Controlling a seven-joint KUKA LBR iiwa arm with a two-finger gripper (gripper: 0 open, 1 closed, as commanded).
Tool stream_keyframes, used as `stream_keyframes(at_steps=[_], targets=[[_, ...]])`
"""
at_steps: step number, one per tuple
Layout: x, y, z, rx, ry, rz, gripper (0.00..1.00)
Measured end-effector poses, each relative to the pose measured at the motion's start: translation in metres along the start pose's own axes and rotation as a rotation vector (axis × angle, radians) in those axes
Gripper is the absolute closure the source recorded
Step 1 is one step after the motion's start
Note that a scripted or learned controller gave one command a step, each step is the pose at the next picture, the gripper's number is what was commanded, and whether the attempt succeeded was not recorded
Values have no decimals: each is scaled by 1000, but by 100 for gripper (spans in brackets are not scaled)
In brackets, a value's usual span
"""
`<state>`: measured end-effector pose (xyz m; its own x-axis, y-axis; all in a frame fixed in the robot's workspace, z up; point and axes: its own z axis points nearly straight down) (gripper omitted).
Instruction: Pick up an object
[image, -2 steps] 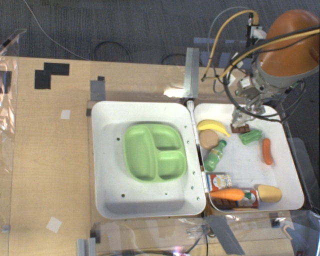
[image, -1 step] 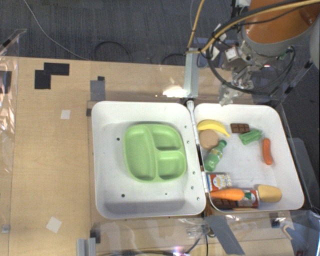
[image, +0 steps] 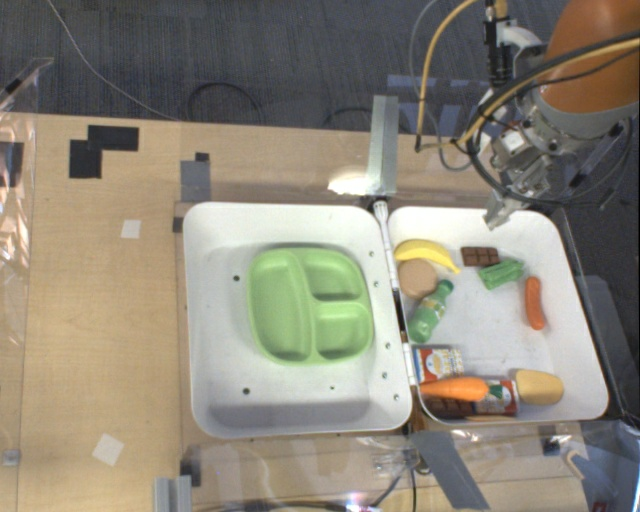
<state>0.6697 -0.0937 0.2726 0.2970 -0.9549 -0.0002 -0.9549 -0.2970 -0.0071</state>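
While no single object is named, the candidates all lie in the right bin (image: 560, 240): a banana (image: 425, 251), a green bottle (image: 430, 311), a chocolate piece (image: 479, 256), a sausage (image: 535, 302) and a carrot (image: 459, 389). They are loosely scattered, probably so that a grasp can find room. The gripper (image: 497, 213) hangs above the bin's far edge; I cannot tell whether its fingers are apart. The left bin (image: 210, 300) holds a green divided plate (image: 308, 304). Both bins rest on a pale wooden bench (image: 90, 330).
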Motion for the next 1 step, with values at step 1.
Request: stream_keyframes(at_steps=[1], targets=[[69, 21, -27, 2, 3, -70, 100]])
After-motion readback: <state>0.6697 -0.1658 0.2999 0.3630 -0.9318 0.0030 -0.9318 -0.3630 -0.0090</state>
